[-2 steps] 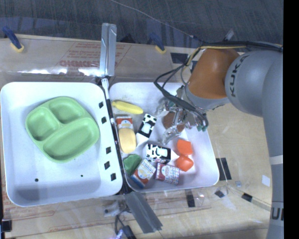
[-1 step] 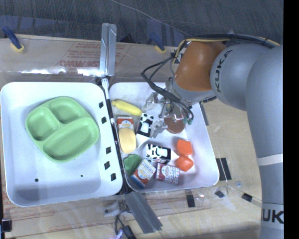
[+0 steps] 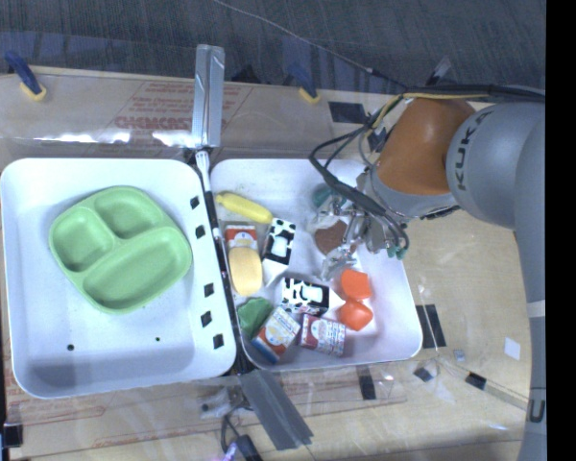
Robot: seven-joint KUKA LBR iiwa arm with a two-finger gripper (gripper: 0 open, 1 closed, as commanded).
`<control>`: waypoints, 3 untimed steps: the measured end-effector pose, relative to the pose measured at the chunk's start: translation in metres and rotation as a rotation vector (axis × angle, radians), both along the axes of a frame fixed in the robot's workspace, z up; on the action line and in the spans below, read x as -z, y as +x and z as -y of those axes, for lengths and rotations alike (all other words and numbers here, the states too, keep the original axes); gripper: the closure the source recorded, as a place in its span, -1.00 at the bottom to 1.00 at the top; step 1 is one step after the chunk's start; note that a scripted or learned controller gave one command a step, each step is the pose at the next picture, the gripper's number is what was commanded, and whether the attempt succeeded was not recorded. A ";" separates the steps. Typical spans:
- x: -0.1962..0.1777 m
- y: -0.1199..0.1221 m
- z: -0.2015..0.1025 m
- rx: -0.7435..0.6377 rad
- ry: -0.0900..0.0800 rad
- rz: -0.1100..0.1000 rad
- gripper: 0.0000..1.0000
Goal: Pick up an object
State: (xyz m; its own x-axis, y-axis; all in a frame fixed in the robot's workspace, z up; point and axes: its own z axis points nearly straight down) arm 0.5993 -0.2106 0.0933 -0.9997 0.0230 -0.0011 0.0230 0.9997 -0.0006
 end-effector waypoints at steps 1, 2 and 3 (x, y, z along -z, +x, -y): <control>-0.001 0.053 -0.053 -0.078 0.001 0.004 -1.00; -0.013 0.054 -0.053 -0.082 -0.001 0.007 1.00; -0.010 0.058 -0.076 0.111 -0.024 0.016 1.00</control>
State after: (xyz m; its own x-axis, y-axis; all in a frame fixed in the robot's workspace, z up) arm 0.6576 -0.1350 0.1036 -0.9908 0.1337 -0.0190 0.1341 0.9907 -0.0237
